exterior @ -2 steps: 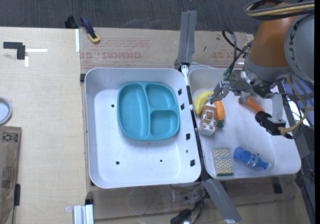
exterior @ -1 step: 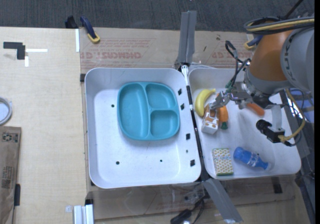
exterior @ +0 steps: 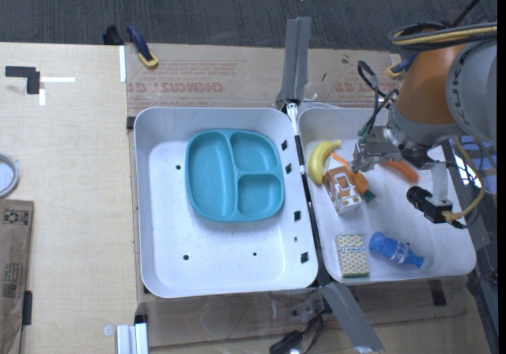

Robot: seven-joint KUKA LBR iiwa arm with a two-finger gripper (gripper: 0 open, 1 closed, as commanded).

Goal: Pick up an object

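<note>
The right bin (exterior: 395, 273) holds a yellow banana (exterior: 320, 160) at its far left. Beside the banana lie an orange carrot-like piece (exterior: 353, 179) and a small clear packet with orange print (exterior: 342, 190). A green and yellow packet (exterior: 352, 255) and a blue bottle (exterior: 394, 250) lie near the front wall. My gripper (exterior: 365, 156) hangs low over the bin, just right of the banana and above the orange piece. I see nothing lifted in it. A second orange piece (exterior: 404, 171) lies right of the gripper, partly under the arm.
The left bin (exterior: 144, 186) holds a teal divided plate (exterior: 235, 175). The grey arm with its orange band (exterior: 431, 92) and cables covers the right bin's far right corner. A black fitting (exterior: 424, 202) on a cable hangs over the right side.
</note>
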